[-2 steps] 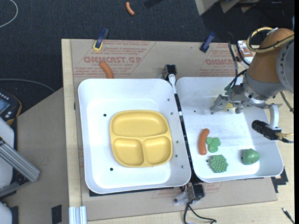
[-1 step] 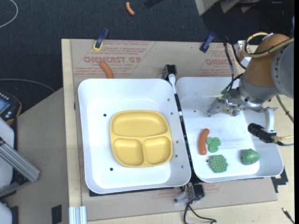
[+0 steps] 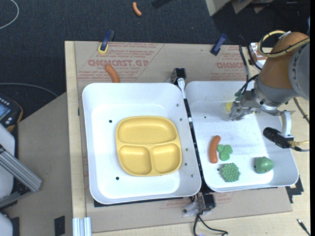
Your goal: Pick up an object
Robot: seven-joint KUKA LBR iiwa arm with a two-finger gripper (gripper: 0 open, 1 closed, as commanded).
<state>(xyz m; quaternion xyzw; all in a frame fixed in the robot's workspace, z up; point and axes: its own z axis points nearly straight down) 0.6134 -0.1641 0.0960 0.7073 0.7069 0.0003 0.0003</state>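
Four small items are lying in the right shallow white bin: the grey two-finger gripper is pressing onto a small yellow object at its far side, presumably to grasp it.

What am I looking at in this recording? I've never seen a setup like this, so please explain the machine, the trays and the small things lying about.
This is one camera looking down at a slant on a bench. The grey machine with the orange band, reaching in from the right, is a robot arm; its gripper hangs low over the right white bin. Something small and yellow sits right beside it, but I cannot tell whether it is gripped. The right bin also holds toy food: an orange hot dog, a green broccoli piece, a bumpy green piece and a smooth green piece. The left white bin holds a yellow divided plate. Another orange hot dog lies on the cardboard behind.
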